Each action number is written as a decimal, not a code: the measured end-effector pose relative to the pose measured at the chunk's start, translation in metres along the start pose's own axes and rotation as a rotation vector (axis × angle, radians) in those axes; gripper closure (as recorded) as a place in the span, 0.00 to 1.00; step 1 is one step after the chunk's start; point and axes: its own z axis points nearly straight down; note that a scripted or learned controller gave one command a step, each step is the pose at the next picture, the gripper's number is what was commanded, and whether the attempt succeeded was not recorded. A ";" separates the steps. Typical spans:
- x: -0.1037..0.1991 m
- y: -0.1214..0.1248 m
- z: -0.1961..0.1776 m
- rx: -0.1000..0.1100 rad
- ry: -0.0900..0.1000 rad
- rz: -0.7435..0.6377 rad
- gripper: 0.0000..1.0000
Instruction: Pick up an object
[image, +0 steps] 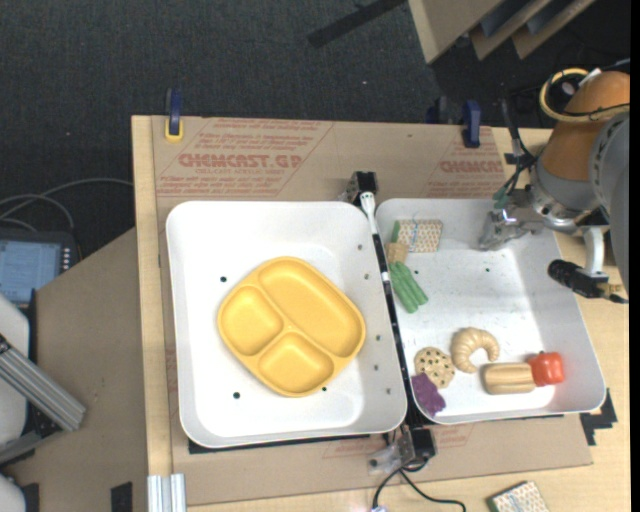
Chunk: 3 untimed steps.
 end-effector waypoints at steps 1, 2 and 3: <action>-0.015 -0.007 -0.093 -0.011 -0.006 0.003 1.00; 0.044 -0.002 0.000 0.009 0.005 -0.002 1.00; 0.035 -0.032 -0.094 -0.007 -0.003 0.004 1.00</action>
